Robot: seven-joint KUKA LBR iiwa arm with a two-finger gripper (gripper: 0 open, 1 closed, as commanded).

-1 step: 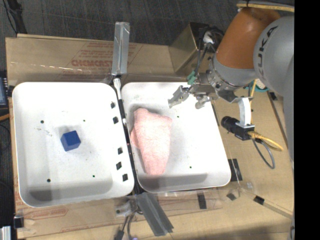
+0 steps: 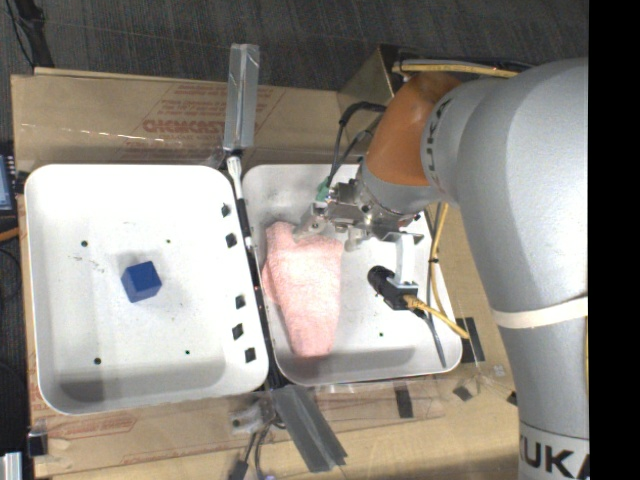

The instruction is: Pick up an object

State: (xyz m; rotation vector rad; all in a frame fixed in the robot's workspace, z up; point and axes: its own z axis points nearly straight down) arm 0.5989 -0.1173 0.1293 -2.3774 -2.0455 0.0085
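1. Over right bin point(image 2: 400, 343), grey arm point(image 2: 500, 168) reaches in from right.
2. Pink cloth point(image 2: 305, 288) lies along right bin's left side.
3. Gripper point(image 2: 335, 218) at cloth's top end; apart or together, can't tell.
4. Blue cube point(image 2: 141, 280) sits in left bin point(image 2: 80, 348), well apart.

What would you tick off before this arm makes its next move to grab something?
1. Something to pick is there: ok. A pink cloth lies in the right bin and a blue cube in the left bin.
2. Gripper is above a target: ok. It sits over the cloth's far end.
3. Cloth is gripped: cannot tell. The wrist hides the contact.
4. Cloth is free to lift: ok. Nothing lies on it.
5. Cube is out of the arm's way: ok. It sits alone in the other bin.
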